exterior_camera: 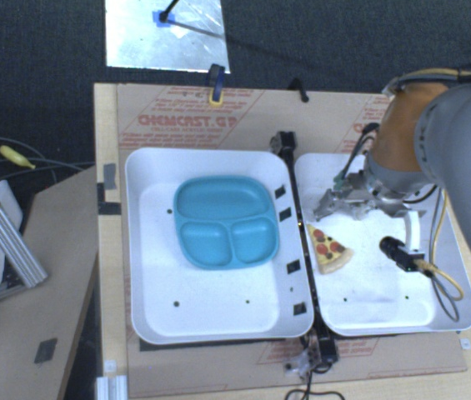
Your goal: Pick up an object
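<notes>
Pizza slice: red-dotted wedge, right bin; claw above, state unclear.

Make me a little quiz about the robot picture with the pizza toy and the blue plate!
1. True or false: the pizza slice lies on the blue divided plate.
2. Which bin holds the pizza slice: A) the left bin, B) the right bin?
3. Fill in: the gripper sits over the ____ bin, near the divider between the bins.

Key
1. False. The slice lies on the white floor of the right bin; the plate is in the left bin.
2. B.
3. Right. It hangs just above the slice in the picture, and the slice is not between its fingers.
</notes>
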### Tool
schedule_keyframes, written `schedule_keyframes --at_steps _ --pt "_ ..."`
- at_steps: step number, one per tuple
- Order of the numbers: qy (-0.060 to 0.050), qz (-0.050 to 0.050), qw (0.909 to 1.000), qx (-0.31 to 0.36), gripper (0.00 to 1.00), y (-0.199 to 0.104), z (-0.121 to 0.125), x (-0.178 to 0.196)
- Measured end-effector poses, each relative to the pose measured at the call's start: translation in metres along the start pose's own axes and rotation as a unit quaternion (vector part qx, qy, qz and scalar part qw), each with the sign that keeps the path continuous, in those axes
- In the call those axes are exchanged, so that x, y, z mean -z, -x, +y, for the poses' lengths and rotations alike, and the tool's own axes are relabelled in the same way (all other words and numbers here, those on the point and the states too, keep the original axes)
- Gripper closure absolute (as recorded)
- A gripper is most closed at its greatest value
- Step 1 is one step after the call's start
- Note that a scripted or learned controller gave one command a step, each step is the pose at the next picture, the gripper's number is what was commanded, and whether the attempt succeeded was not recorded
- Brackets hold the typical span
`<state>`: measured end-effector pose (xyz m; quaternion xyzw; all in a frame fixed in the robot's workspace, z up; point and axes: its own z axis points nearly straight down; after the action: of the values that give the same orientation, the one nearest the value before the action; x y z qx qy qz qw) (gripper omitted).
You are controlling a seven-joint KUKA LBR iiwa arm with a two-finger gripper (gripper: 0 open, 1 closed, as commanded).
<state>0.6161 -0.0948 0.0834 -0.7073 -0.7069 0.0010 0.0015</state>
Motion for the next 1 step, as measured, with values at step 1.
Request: schedule_keyframes --at_steps 1 --pt "0.007 0.0 1.0 0.004 0.0 -0.1053 -0.039 0.1079"
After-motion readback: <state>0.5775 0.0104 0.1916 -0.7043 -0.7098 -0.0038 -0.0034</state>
